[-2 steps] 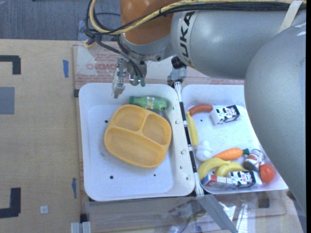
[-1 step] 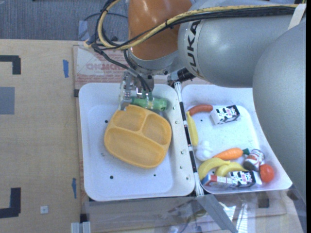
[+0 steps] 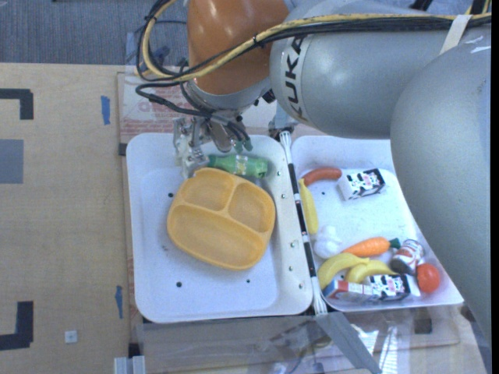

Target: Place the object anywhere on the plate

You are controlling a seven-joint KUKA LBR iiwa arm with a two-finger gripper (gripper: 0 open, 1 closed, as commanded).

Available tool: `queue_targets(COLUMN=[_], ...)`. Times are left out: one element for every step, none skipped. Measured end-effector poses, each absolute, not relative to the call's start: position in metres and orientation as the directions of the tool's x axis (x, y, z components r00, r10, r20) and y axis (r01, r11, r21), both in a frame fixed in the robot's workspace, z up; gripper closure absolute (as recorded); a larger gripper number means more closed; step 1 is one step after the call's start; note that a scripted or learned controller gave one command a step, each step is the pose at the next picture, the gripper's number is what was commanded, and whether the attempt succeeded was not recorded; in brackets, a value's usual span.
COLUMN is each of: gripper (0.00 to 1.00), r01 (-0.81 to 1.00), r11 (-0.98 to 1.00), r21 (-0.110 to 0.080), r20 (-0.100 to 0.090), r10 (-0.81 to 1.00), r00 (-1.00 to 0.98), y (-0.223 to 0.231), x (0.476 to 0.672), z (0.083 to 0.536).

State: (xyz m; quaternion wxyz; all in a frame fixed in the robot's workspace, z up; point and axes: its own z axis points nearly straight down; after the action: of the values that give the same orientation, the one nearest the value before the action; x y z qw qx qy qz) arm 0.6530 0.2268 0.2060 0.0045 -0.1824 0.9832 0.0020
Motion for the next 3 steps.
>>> queue_targets(gripper=[1.0, 1.0, 1.0], r01=[-0.683, -0.86, -0.996], r11=[0.731, 0.511, -0.094], r21=[-0.001, -0.004, -0.008], r20=[-0.011, -0.011, -0.007], r10=[-0.683, -0.86, -0.996], r00=[-0.731, -0.511, 0.094], y=[0.226, 0.222, 0.213], x=[0.668, 0.667, 0.667], z=[0.227, 0.236, 0.25])
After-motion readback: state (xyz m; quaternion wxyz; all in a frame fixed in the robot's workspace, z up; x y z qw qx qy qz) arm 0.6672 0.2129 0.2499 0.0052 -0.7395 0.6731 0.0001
